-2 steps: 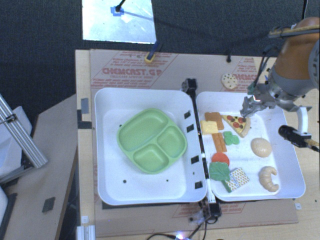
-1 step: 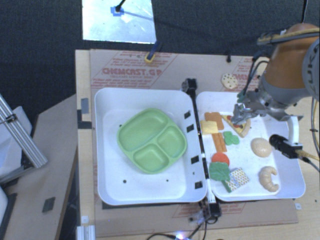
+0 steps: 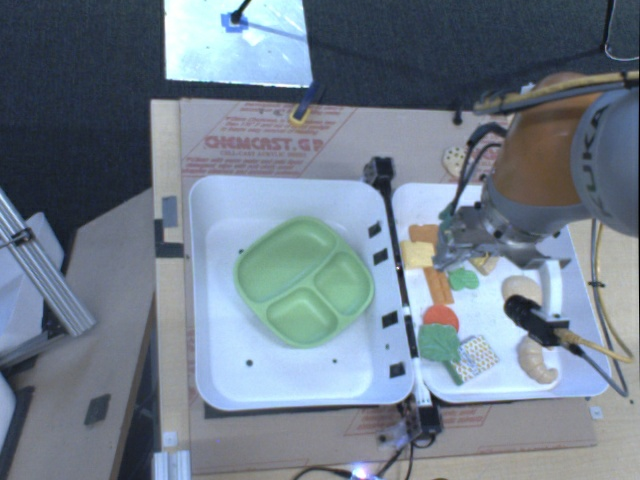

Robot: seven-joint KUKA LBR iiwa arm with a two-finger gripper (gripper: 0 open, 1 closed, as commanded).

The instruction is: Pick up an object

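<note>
The tool point(image 3: 452, 253) hangs low in the right bin point(image 3: 570, 383), middle right of the frame; I cannot tell its grip. Just beside it, the orange stick point(image 3: 439, 286) looks light and stiff; pinch its long sides.

A brown bench point(image 3: 260, 138) is filling the frame's centre. Two white bins are sitting on it: left bin point(image 3: 215, 368), right bin point(image 3: 580, 383)

One fixed camera looks down at a slant from above the brown cardboard-covered surface point(image 3: 260, 138), framing both shallow white plastic bins point(image 3: 215, 368) from moderate height, the grey arm point(image 3: 560, 168) entering right of them.
</note>
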